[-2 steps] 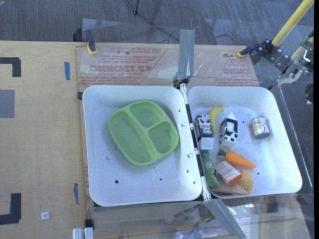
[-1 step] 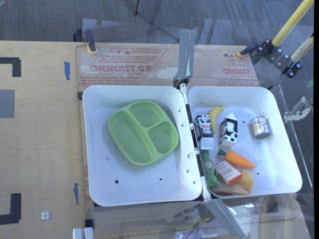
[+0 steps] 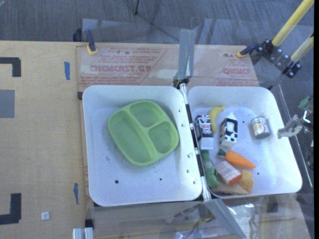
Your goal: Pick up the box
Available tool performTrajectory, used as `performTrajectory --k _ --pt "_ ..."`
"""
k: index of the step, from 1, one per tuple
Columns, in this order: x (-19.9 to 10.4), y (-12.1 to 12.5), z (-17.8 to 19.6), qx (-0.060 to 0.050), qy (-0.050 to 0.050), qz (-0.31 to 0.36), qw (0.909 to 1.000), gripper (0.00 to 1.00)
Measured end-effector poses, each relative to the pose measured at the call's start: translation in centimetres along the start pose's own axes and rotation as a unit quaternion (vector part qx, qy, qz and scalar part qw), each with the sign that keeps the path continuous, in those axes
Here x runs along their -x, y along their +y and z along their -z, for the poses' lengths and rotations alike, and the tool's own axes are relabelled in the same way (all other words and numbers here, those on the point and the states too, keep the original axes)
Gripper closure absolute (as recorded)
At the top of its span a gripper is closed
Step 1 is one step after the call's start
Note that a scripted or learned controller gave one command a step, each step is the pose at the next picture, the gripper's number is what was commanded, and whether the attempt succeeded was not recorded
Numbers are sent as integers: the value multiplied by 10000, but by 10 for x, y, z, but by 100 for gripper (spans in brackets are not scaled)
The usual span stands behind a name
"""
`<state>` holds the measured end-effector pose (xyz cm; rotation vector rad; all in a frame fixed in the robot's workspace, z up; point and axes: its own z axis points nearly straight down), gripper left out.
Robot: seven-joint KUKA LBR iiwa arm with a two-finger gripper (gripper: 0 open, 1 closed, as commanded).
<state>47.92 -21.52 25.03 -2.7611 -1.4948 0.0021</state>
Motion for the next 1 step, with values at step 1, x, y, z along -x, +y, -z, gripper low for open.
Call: performTrajectory --k 1 --pt "-11 -1 -154 -6 68 -272 9996 0"
